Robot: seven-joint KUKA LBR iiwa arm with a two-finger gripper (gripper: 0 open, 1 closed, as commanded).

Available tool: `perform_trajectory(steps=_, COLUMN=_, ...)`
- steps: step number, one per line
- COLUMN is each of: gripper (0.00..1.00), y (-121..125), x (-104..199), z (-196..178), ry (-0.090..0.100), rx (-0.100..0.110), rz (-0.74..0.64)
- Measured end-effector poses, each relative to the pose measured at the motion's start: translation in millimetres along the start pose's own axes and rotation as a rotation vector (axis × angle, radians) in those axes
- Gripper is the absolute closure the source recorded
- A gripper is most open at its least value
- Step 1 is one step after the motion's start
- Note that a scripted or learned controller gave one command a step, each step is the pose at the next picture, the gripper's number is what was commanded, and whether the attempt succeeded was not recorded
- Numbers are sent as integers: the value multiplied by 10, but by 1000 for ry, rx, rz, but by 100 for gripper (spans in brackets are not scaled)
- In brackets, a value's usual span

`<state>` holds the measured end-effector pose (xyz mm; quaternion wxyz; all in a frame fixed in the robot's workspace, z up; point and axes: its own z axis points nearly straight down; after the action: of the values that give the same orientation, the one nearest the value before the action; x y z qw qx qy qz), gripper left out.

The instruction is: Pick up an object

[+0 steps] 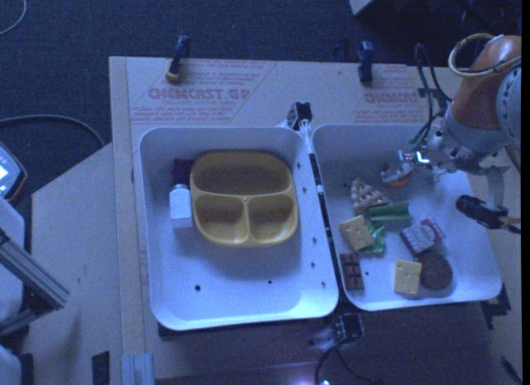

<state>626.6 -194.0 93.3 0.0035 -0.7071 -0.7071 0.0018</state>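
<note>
The pizza slice [360, 194] is lying in the right bin [472, 238], close to the wall next to the left bin [240, 288]. Both bins are sitting side by side on the surface [124, 127]. The orange toy [396, 175] is sitting just up and to the right of the pizza slice, and nothing is lying on top of it. The gripper [411, 160] is hanging right beside that toy, on the side away from the pizza slice. It is too dark and small to tell if the gripper is open, closed or holding anything. The green sticks [389, 212] are lying just below and to the right of the pizza slice. A cheese square [356, 232] is sitting right under the pizza slice, and a chocolate bar [351, 271] is lying lower still. A red packet [421, 236], another cheese piece [407, 276] and a brown cookie [436, 271] are crowding together down and to the right of the pizza slice. Far to the left of the pizza slice, in the left bin, a yellow tray [243, 197] is lying flat, with a white bottle [180, 205] touching its far side.
</note>
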Motion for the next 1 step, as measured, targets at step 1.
perform_trajectory(steps=1, gripper=0, y=1, x=9, z=89, ry=-1, rx=-4, rz=-1)
